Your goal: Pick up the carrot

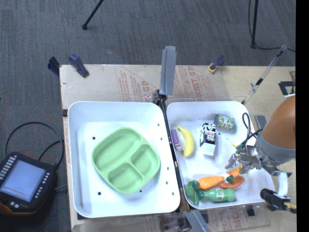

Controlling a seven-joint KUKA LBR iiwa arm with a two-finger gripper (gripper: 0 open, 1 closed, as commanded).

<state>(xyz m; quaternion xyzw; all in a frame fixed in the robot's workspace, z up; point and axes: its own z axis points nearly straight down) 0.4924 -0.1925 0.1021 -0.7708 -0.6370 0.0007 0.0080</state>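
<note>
Low in the right white bin (193, 111): smooth orange plastic carrot with green top (211, 181), lying flat. Touching its front, a green plastic bottle (212, 195) on its side; just right, a red-orange chili-shaped toy (232, 181). Farther back, yellow banana (186, 140), cow-print milk carton (209, 135), green crumpled wrapper (224, 123). Gripper (240, 162) just above the carrot's right end; finger spread impossible to tell. Left bin: pale green divided plate (126, 159).

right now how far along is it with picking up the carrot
Done: the arm has reached into the right bin, and its pincer sits low at the right end of the carrot. In hand: nothing visibly; the carrot lies on the bin floor beside the green bottle, and the grip can't be made out. Left: closing on the carrot and lifting it.
</note>
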